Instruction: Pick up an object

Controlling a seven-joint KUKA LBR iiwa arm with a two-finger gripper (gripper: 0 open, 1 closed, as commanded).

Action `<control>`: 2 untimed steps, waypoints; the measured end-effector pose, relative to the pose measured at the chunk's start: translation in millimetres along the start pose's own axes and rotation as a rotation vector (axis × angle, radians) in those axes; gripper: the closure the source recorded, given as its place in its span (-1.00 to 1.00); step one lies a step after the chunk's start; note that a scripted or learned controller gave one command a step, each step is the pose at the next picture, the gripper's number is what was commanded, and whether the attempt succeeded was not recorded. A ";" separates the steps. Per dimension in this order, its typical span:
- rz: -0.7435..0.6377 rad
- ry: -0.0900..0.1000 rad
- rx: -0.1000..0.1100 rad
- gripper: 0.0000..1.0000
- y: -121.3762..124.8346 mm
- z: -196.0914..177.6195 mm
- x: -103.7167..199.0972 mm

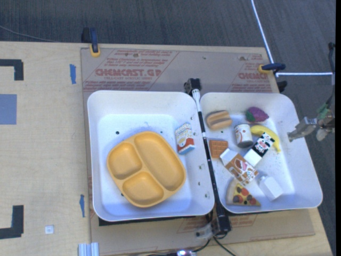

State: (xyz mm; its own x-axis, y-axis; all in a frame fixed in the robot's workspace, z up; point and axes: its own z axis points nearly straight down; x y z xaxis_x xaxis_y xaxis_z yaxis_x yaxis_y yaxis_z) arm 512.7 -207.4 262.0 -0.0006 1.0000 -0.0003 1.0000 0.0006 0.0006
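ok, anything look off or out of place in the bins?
Nothing spilled or visibly damaged. One oddity: a small carton sits in the left bin beside the yellow divided plate, apart from the toy-food clutter in the right bin. The gripper is at that bin's right rim.

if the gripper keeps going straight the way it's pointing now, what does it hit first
The gripper sits at the right bin's right rim, pointing leftward into the bin. Going straight on, it would probably meet the banana first, with the black-and-white cow toy just beside it. Its height above them is unclear, so it might pass over.
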 end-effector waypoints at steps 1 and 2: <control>-0.002 0.007 -0.004 -1.00 19.6 149.2 -11.9; -0.002 0.001 -0.003 -1.00 131.2 133.8 -15.0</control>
State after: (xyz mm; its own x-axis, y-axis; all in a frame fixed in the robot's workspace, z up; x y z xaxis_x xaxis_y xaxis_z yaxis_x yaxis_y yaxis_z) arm 643.9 -222.4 128.3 -0.0023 1.0000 0.0004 1.0000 0.0023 0.0039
